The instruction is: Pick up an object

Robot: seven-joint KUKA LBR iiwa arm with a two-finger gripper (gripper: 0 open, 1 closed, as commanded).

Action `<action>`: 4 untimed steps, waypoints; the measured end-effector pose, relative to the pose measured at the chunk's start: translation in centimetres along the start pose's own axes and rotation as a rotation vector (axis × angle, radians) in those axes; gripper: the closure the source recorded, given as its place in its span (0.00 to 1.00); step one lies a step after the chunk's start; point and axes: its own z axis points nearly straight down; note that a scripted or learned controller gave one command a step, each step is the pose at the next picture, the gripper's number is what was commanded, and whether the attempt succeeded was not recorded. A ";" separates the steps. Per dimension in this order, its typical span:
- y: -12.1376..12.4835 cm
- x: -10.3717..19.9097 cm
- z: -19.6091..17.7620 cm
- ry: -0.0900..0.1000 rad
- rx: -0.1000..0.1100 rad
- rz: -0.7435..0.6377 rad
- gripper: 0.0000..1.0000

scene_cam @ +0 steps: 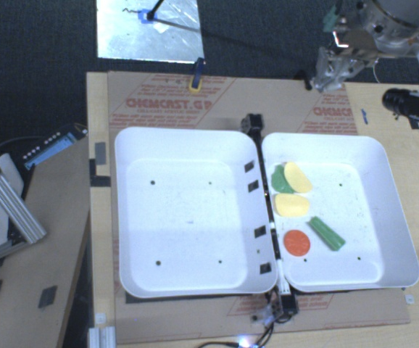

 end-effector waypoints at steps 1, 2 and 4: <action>-1.7 11.0 -7.3 0.003 0.001 -0.004 1.00; -6.9 16.1 -8.1 0.001 0.009 0.001 1.00; -10.3 22.4 20.7 -0.009 0.028 0.011 1.00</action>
